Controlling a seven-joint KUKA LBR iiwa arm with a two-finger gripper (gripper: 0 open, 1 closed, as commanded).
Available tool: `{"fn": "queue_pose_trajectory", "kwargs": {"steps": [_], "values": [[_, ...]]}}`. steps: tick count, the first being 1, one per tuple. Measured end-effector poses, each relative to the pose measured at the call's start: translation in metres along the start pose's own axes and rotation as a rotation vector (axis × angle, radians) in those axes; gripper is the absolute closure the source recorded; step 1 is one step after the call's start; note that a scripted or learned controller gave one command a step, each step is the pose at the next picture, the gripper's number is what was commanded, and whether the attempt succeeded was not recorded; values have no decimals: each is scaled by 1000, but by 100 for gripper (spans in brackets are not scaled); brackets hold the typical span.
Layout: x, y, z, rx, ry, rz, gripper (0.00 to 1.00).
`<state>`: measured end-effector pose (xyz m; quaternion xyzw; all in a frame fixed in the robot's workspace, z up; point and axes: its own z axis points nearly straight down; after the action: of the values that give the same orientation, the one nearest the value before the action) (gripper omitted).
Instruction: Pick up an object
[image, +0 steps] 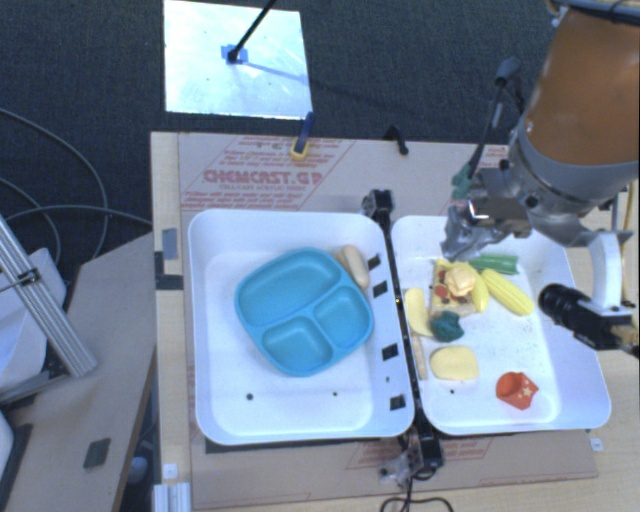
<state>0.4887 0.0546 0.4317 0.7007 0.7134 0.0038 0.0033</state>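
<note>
The camera view looks down on a worktop covered with brown cardboard that has red print on it. Two shallow white bins lie on it side by side, touching along their inner edges.

The left white bin holds a light blue plastic plate with three compartments. The plate sits about in the middle of this bin and is a little turned. A small beige oval piece lies just beside the upper right edge of the blue plate, touching its rim or almost touching it.

The right white bin holds a group of small toy foods. Taking the blue plate as landmark, all of them are to its right, across the bin walls. A yellow corn cob lies tilted in the upper part of this bin, and a green long piece lies just above it. A small stack of yellow and red pieces is to the left of the corn. Below the stack is a dark teal lump, then a pale yellow flat piece. A red-orange piece lies apart, lower right.

The grey arm with the orange band comes in from the upper right. Its tool hangs just over the stack of yellow and red pieces. I cannot tell how far the tool is open or if it has hold of anything.
</note>
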Motion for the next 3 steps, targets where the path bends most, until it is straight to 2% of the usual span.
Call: {"fn": "queue_pose_trajectory", "kwargs": {"steps": [1,2,3], "values": [[0,1,-11,-3,0,-7,100],[-12,-2,22,9,-1,19,100],[-12,-1,10,4,-1,12,100]]}}
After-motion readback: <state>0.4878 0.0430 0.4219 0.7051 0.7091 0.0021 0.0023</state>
